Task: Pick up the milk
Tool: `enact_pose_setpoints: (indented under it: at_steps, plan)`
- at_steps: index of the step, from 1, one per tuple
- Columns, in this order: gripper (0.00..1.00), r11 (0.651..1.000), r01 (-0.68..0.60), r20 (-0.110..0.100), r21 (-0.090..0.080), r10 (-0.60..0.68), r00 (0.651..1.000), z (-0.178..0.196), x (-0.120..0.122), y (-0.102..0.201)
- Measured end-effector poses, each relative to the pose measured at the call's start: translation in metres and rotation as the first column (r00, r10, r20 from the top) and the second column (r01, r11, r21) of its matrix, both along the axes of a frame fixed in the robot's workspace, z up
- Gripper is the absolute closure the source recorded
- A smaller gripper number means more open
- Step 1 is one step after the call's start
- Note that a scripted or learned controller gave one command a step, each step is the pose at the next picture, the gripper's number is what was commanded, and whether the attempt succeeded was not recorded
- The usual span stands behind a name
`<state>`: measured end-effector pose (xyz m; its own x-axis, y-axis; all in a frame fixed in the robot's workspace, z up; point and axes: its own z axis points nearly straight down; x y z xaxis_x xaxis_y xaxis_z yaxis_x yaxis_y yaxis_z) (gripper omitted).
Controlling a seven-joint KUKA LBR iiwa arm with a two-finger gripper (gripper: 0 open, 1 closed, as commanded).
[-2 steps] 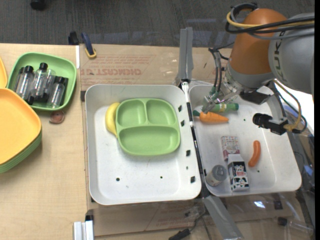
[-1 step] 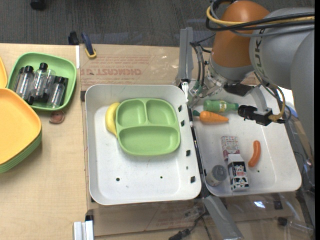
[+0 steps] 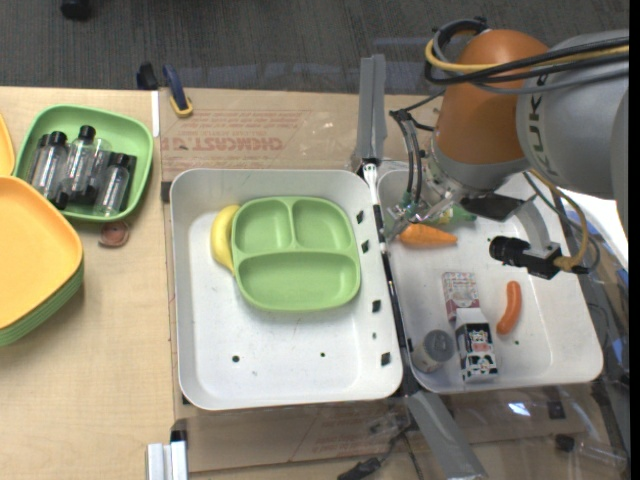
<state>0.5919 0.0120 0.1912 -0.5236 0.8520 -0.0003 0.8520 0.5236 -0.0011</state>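
Observation:
The milk (image 3: 476, 348) is a small white carton with dark print. It lies near the front of the right bin (image 3: 575, 358). My gripper (image 3: 421, 208) hangs under the orange wrist band at the bin's back left corner, just above the orange carrot (image 3: 428, 235). It is well behind the milk, about a third of the bin's length away. Nothing shows in its grasp.
A pink-and-white packet (image 3: 459, 288) lies just behind the milk, a grey round lid (image 3: 437, 346) to its left, and a red sausage (image 3: 510, 307) to its right. The left bin (image 3: 200, 348) holds a green divided plate (image 3: 296, 252) and a yellow banana (image 3: 222, 236).

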Motion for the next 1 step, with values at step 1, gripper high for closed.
enact_pose_setpoints:
  at_steps: [1]
  plan:
    - [1.00,0.978,0.210,0.002,-0.001,-0.210,0.978,0.0116,0.0401,-0.0164]
